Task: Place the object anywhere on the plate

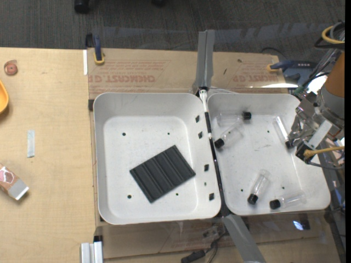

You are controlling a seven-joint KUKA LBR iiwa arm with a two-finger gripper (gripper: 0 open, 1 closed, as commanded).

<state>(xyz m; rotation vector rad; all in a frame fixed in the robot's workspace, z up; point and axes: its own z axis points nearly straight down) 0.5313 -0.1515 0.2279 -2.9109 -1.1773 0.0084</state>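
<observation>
The arm [335, 86] is grey, with an orange band just above the wrist at the right edge of the scene. Below the band the wrist carries pale metal brackets and dark fittings, crowded and hard to tell apart. A yellow cable [323, 151] runs out sideways near the gripper [300, 138], and a yellow loop [332, 33] of cable shows farther back, above the arm, beside dark wiring.

wooden surface [49, 201] bearing two shallow white bins side by side, left bin [104, 163] and right bin [312, 201], on brown cardboard [148, 73]. at far left on the surface: small metal strip [30, 144], orange object [3, 98] at the edge, small packet [12, 183].
</observation>
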